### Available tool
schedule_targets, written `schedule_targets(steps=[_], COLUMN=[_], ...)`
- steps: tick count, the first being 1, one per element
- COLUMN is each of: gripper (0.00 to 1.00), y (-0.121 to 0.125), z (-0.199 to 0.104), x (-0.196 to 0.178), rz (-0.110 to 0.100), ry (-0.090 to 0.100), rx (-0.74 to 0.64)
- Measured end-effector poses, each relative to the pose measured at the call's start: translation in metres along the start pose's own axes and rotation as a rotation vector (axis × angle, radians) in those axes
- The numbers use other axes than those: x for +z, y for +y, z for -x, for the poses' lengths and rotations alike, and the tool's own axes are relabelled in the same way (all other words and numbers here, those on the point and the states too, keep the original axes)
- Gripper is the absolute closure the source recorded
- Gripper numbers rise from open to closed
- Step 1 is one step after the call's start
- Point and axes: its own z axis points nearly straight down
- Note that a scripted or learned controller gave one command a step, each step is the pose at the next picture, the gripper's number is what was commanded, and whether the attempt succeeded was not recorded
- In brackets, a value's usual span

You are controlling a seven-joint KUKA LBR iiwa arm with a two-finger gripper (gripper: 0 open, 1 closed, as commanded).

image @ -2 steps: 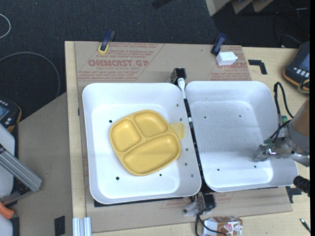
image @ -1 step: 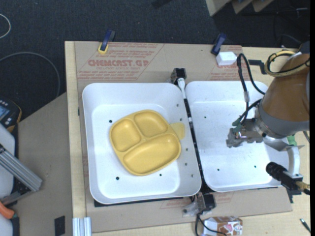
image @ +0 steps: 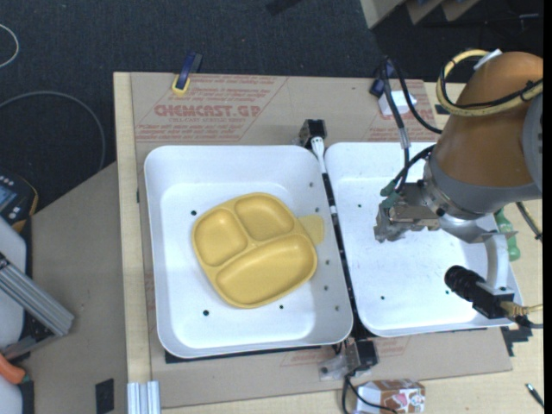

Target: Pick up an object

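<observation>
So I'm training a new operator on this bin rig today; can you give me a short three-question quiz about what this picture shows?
1. True or false: the yellow divided plate lies in the left bin.
2. How many compartments does the plate have?
3. The gripper hangs over: A) the plate, B) the right bin, C) the cardboard.

Key: 1 true; 2 three; 3 B.

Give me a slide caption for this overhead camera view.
Grey-and-orange arm's gripper over right white bin; yellow three-compartment plastic tray in left white bin.
</observation>
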Motion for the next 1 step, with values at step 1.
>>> schedule_targets(steps=[1], gripper=[1.00], y=[0.0018], z=[-0.0533], x=[-0.1348], rz=[0.009], ry=[0.001], rx=[0.001])
